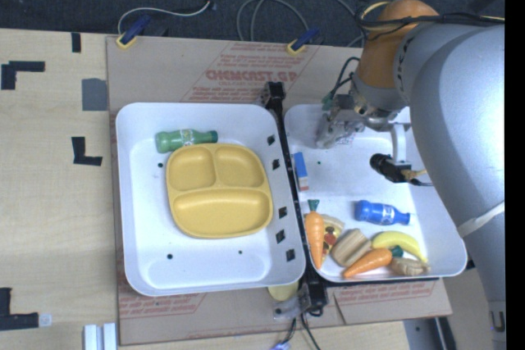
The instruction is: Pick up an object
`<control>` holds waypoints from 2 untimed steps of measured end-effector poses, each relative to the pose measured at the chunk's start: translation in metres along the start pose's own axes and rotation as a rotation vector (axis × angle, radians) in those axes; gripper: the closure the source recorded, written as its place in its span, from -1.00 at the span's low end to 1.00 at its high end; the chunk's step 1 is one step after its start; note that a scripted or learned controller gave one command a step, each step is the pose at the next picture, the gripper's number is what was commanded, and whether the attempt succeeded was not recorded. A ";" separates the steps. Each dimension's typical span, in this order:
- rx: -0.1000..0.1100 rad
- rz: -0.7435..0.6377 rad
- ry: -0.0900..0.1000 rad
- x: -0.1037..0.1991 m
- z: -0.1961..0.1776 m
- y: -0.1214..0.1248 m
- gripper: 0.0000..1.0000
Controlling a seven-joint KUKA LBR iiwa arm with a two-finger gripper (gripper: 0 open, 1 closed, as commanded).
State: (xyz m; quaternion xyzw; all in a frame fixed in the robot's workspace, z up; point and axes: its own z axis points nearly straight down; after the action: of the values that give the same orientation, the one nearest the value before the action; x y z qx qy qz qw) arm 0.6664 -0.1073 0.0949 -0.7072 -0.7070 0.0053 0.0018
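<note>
My gripper (335, 130) hangs low over the far part of the right bin (443, 213), below the orange band (385, 53) of the arm. Nothing shows under it but bare white floor. The bin's near end holds a blue bottle (381, 214), a banana (399, 242), two carrots (314, 238) (368, 261), a brown bread roll (348, 247) and a pizza slice (331, 229). A small blue and white box (299, 169) lies by the bin's left wall, a little down and left of the gripper.
The left bin (139, 209) holds a yellow divided plate (219, 188) and a green bottle (187, 140) lying behind it. The arm's grey body (463, 119) covers the right side. Cables (279, 8) loop behind the bins on the cardboard sheet.
</note>
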 end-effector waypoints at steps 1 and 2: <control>-0.016 -0.010 0.009 0.095 -0.096 -0.049 1.00; -0.009 0.005 0.002 0.015 -0.089 -0.048 1.00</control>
State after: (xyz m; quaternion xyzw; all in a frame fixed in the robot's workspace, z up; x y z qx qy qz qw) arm 0.6196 -0.0920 0.1840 -0.7089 -0.7053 0.0014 -0.0006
